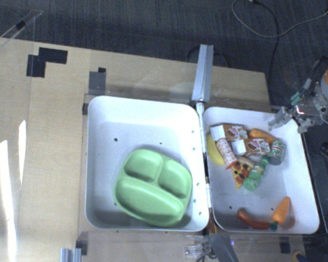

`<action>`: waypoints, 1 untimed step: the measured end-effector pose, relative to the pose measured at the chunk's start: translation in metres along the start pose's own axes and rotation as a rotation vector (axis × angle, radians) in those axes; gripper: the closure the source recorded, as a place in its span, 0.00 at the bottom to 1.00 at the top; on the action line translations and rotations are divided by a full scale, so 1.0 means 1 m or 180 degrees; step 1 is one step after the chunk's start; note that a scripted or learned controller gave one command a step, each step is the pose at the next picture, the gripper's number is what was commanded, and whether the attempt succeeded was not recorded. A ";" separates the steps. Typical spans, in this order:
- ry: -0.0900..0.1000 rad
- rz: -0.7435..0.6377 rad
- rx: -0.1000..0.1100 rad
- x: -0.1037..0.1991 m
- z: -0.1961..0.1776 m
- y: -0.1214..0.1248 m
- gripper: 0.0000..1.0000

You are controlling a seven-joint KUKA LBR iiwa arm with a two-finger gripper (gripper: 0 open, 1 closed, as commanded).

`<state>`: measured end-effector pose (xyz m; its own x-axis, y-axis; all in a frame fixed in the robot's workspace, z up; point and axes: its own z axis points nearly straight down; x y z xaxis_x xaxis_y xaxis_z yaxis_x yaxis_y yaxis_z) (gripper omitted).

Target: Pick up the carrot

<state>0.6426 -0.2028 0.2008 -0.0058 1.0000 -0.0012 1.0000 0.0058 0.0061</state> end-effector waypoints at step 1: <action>-0.0004 -0.0109 -0.0004 -0.001 0.018 -0.007 0.00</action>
<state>0.6355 -0.2043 0.1825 -0.0401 0.9992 -0.0028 0.9992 0.0401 0.0073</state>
